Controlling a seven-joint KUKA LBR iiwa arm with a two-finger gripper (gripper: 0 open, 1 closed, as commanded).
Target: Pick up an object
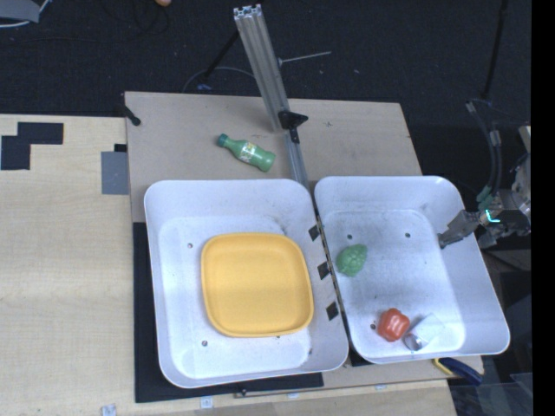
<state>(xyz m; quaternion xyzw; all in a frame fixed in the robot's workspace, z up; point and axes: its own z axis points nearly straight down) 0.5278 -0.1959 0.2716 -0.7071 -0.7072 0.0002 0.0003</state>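
right bin [468, 276] mostly open; green lump [351, 259] and red object [393, 324] sit well apart.

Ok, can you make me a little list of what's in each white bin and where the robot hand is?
left bin: yellow plate
right bin: green lump, red pepper-like toy, small grey piece
on bench behind bins: green bottle, lying down
gripper: at right bin's right rim, holding nothing visible

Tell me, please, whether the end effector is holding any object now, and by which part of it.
Nothing is held. The end effector is at the right bin's right rim, apart from the green ball and the red object.
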